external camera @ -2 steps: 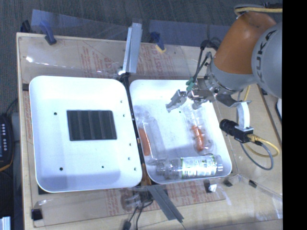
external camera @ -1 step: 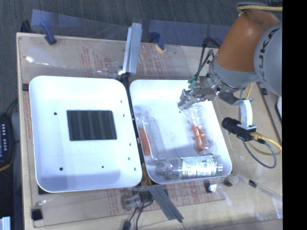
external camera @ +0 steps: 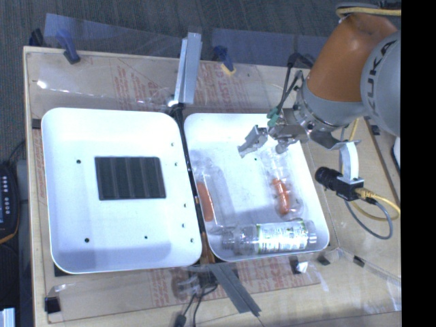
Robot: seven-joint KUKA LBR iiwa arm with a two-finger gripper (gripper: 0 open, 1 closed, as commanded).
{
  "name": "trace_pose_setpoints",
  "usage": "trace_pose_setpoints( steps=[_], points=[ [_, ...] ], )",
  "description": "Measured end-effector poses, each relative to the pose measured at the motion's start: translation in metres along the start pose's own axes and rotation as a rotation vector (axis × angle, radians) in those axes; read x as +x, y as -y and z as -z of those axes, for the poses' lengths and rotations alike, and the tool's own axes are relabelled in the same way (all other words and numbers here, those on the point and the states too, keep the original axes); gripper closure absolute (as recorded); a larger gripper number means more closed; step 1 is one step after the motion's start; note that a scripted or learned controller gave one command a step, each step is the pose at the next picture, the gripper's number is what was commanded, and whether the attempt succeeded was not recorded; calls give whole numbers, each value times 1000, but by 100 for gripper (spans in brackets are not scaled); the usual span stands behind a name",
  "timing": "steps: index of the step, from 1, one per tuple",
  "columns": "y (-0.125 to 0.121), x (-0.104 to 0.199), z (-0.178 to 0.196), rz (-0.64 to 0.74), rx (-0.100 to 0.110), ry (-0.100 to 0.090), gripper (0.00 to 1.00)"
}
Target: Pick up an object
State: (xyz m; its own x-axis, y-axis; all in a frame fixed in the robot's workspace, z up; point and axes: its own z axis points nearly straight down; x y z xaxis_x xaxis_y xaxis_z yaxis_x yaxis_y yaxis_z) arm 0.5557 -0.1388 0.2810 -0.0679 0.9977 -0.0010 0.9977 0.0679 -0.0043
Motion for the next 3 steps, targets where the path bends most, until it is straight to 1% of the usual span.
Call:
trace_pose_setpoints(
  steps=[1,2,3],
  points=[
    [-34,-13,-8,280,-4,1,0],
    [-4,-58,-107,258,1,-2,0],
    [-2,-71,-105,266,-2,0,0]
  ],
)
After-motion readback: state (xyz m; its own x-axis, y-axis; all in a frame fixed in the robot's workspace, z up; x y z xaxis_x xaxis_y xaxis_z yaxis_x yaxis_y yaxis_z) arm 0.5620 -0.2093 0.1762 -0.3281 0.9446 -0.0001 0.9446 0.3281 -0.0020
